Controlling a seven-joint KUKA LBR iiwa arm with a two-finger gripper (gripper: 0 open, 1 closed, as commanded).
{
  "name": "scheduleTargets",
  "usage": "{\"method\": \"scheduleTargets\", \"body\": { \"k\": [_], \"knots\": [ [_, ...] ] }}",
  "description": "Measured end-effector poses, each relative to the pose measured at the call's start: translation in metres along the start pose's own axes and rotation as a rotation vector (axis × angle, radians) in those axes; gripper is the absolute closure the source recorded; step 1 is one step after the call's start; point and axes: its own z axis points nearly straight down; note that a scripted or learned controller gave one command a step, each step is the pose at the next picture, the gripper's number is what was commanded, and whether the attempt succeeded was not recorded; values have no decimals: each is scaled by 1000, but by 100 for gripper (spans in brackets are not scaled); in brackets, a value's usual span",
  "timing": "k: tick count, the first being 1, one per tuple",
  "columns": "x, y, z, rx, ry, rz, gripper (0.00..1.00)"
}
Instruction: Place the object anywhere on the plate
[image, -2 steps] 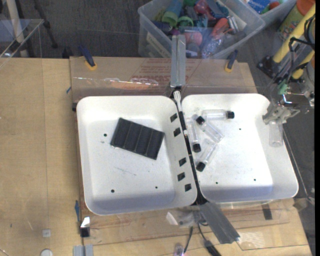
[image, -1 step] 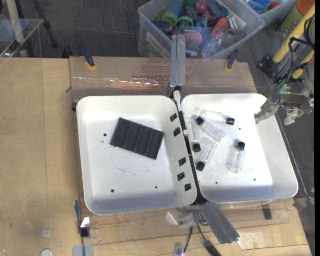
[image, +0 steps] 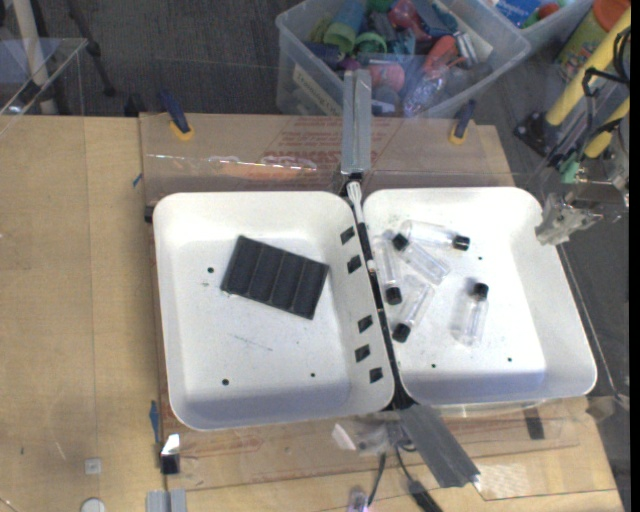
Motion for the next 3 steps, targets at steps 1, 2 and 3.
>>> {"method": "scheduleTargets", "body": {
  "k": [1,2,3],
  "knots": [
    [0,0,0,0,0,0,0],
    [-7,-54,-71,-3,-3,-279,0],
    [-8,-53,-81,-7,-4,-278,100]
  ]
}}
